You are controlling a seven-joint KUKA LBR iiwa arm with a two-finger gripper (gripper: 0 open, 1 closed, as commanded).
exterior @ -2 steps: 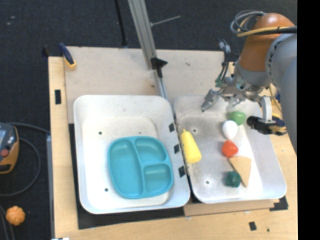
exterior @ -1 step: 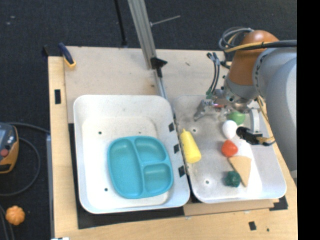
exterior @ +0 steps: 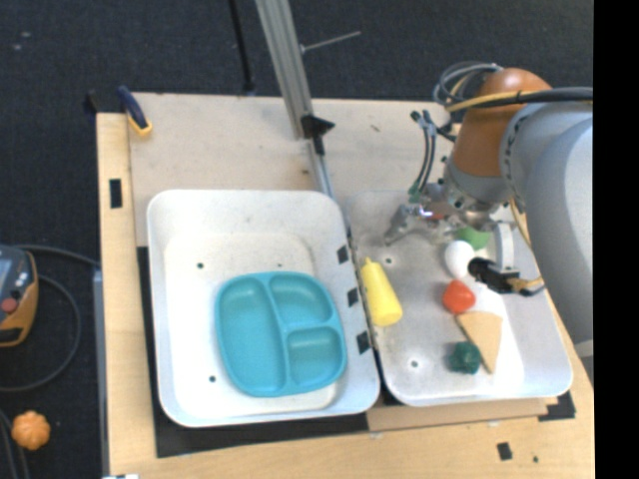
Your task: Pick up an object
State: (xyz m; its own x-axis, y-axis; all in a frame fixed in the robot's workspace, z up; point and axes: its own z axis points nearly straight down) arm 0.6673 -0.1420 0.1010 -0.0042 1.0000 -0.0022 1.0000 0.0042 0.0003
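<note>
- the gripper hangs over the right bin; whether its claw is spread cannot be told.
- a white egg lies just at its 6 o'clock.

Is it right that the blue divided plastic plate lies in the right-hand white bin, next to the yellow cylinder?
Not quite. The camera view shows the blue divided plastic plate in the left white bin. The yellow cylinder lies in the right white bin, against the edge nearest the plate.

In the right bin: yellow cylinder at its left wall; white egg, red ball, tan wedge, green lump toward its right.
</note>
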